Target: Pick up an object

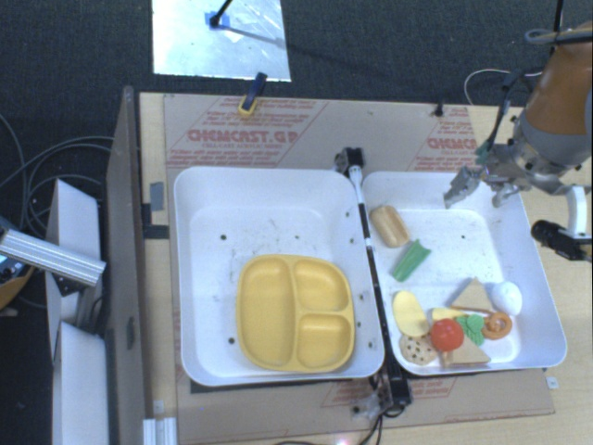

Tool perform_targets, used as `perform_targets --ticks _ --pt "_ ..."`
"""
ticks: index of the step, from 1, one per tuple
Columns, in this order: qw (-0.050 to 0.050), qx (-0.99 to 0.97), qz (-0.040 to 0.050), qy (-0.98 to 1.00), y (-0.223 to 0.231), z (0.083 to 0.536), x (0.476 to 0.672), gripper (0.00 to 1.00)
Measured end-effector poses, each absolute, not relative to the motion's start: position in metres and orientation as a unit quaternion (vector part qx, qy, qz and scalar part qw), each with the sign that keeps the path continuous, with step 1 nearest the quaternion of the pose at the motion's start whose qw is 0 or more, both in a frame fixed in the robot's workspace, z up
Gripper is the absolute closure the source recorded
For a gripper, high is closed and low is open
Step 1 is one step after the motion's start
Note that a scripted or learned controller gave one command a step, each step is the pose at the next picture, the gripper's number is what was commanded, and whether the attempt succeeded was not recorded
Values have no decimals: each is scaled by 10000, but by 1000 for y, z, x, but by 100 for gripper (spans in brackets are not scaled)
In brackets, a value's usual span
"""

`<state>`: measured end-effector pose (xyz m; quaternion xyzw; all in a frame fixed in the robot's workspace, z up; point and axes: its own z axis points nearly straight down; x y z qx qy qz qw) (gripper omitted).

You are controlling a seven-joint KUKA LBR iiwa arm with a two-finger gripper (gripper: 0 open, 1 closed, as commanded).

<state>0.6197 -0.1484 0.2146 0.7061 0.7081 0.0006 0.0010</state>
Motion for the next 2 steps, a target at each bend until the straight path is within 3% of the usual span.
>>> perform_targets --ticks 1,2 --pt "-10 7044 1 7098 -100 179 615 0" --pt "-12 7068 -2 7074 -84 80 593 0"
